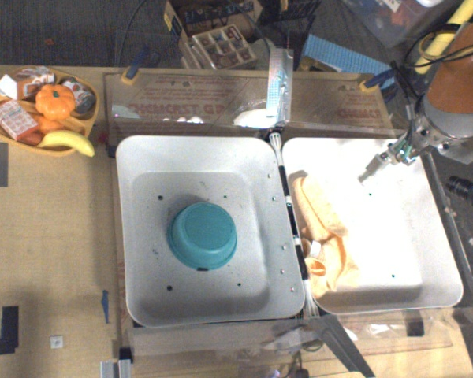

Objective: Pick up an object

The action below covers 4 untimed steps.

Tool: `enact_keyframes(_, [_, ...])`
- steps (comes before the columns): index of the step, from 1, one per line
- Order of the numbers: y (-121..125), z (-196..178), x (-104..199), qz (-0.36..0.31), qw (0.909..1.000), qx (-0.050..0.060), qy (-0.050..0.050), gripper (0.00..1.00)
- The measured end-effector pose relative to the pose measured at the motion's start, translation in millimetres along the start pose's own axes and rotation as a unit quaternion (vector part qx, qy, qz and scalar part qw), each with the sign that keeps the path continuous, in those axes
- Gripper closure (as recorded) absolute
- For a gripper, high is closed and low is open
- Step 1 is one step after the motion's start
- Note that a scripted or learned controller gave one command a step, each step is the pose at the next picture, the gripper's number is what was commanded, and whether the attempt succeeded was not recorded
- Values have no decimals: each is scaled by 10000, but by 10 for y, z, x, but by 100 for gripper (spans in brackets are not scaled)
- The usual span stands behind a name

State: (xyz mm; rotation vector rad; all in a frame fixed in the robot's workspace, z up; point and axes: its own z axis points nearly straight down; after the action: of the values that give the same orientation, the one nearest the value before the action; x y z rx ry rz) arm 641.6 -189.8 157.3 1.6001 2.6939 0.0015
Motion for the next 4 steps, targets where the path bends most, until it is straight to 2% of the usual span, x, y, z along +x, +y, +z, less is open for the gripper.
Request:
enact_keyframes(1, [-48, 427, 631, -75, 10000, 16, 25, 0])
enact_keyframes(2, [-662, 648, 1231, -820, 9966, -37, -9, 0])
enact_keyframes(3, [-336, 652, 1157, -60, 10000, -29, -14, 0])
enact_keyframes(4, [-329, 544, 1148, -46, 10000, -53, -17, 100])
